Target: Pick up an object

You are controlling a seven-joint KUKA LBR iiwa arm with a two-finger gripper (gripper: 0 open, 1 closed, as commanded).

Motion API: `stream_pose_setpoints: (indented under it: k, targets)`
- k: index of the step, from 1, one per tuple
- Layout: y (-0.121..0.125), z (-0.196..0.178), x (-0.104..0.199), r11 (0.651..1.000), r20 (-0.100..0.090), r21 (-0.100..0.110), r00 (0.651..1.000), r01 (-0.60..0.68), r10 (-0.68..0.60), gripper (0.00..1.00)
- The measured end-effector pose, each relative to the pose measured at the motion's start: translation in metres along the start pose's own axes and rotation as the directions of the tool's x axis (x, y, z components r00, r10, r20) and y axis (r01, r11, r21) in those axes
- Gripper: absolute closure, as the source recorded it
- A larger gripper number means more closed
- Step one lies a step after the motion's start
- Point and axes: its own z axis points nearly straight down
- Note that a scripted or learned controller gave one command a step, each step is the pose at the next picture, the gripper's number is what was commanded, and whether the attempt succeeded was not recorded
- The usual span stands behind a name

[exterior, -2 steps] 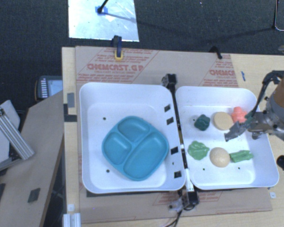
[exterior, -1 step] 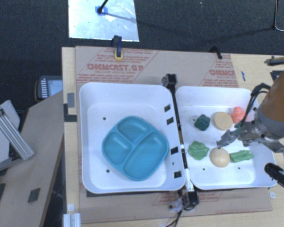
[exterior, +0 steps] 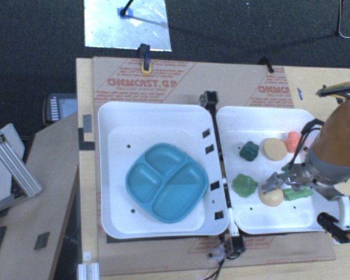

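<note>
We find the fingers (exterior: 273,185) low in the right bin (exterior: 254,226), their tips just above a tan round piece (exterior: 271,198). We cannot tell whether they are wide or narrow, nor that anything sits between them. A bright green block (exterior: 296,193) lies just right of that piece; a leafy green item (exterior: 244,185) lies to its left. In our judgement, a sound grasp requires centring over the tan piece alone, clear of the block. The left bin (exterior: 114,156) holds a blue divided plate (exterior: 166,181).
</note>
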Motion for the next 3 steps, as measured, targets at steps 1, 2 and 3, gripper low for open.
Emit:
stream_pose_setpoints:
  k: [1,2,3]
  targets:
    - [0.002,0.040,-0.002,1.000,0.006,-0.012,1.000,0.000,0.000,0.00]
    - [0.004,0.027,-0.001,1.000,0.005,-0.016,1.000,0.002,-0.002,1.00]
    - [0.000,-0.018,-0.005,1.000,0.003,-0.009,1.000,0.002,-0.002,1.00]
